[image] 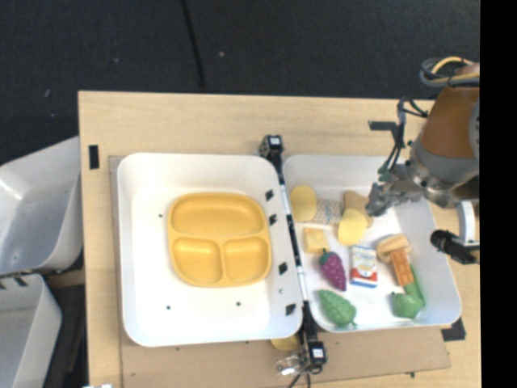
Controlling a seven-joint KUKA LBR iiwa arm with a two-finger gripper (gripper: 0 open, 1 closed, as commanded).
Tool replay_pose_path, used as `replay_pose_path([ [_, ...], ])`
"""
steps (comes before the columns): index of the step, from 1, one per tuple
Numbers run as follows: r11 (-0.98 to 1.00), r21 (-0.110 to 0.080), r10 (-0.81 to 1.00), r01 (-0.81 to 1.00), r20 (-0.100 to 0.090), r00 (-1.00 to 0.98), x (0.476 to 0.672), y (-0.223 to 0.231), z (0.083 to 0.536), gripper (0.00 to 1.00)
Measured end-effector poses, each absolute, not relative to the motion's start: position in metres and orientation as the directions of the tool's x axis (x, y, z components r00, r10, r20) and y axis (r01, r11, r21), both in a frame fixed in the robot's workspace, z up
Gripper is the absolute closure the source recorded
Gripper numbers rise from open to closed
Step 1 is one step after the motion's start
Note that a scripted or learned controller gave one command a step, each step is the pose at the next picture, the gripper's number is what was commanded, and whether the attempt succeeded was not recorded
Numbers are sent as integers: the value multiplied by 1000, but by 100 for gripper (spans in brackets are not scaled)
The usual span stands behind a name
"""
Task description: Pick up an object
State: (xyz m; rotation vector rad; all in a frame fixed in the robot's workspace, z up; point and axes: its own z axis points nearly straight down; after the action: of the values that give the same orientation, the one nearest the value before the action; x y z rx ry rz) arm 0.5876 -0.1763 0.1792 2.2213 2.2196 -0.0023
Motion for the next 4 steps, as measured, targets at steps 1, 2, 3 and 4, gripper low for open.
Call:
replay_pose_path([
  [1,9,4,1000,1000,2,-9,561,-67,232,100],
  [2,-3,-2,1000,1000,0,3,520,-56,218,100],
  [3,9,3,1000,1000,3,-9,492,15,249,100],
  [4,7,20,1000,1000,3,-7,496,45,414,100],
])
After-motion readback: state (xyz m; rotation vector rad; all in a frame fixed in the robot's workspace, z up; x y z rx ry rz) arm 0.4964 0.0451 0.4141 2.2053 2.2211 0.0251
